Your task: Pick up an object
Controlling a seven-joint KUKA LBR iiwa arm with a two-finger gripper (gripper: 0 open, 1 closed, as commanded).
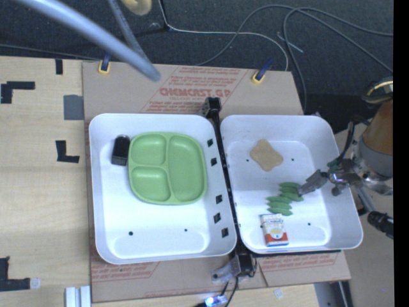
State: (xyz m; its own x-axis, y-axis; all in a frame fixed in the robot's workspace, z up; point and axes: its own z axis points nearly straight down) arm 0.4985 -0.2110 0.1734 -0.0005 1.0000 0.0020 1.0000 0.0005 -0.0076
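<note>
Bins sit side by side on the table [38, 171], and the scene reads from the far left inward. The left bin [108, 235] carries a small black block [120, 150] lying just beside, perhaps touching, the left edge of a green divided plate [169, 168]. Nothing of the arm is near either of these.

Across the central divider, the right bin [319, 139] holds three candidates for the pick: a tan, cracker-like piece [266, 155] toward the back, a cluster of green leafy pieces [285, 198] in the middle, and a small white-and-red carton [275, 229] near the front wall.

At the right rim of that bin, the claw [319, 181] reaches in low, its tip pointing left toward the leafy pieces and ending just beside their right end. Whether it touches them cannot be told from this slanted view. How far apart its two halves stand also cannot be told, since they merge into one dark shape; nothing is visibly caught in it.

Judging by that pose, the step in hand looks like the approach to a grasp, with the green leafy pieces the likeliest target and the pick itself not yet made. The next move would call for settling the claw squarely over one flat piece, low enough to catch it against the bin floor, then closing and lifting. Thin, flat pieces like these could easily slip out.
</note>
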